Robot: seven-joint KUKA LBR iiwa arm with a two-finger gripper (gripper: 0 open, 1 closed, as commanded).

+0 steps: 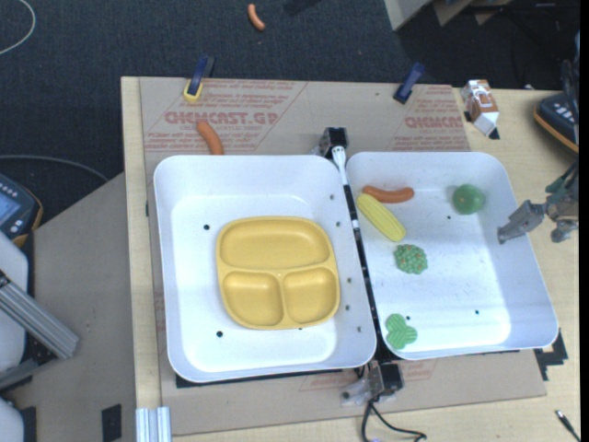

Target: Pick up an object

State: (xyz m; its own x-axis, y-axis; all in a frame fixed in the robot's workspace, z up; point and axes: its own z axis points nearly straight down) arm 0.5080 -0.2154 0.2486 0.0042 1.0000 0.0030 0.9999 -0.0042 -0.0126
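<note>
The right bin [515, 293] holds an orange sausage [387, 193], a yellow corn cob [379, 217], a green ball [467, 199], a green broccoli-like piece [410, 260] and another green piece [399, 331] near the front rim. My gripper [539, 226] hangs over the right bin's right rim, to the right of and slightly nearer than the green ball. It is open, with nothing between its fingers. One grey finger [519, 221] points left into the bin.
The left bin [184, 247] carries a yellow divided plate [276, 272]. A second orange sausage [211, 137] lies on the board behind the left bin. Blue clamps [198, 78] [409, 82] grip the board's far edge. A small box [479, 104] sits at the back right.
</note>
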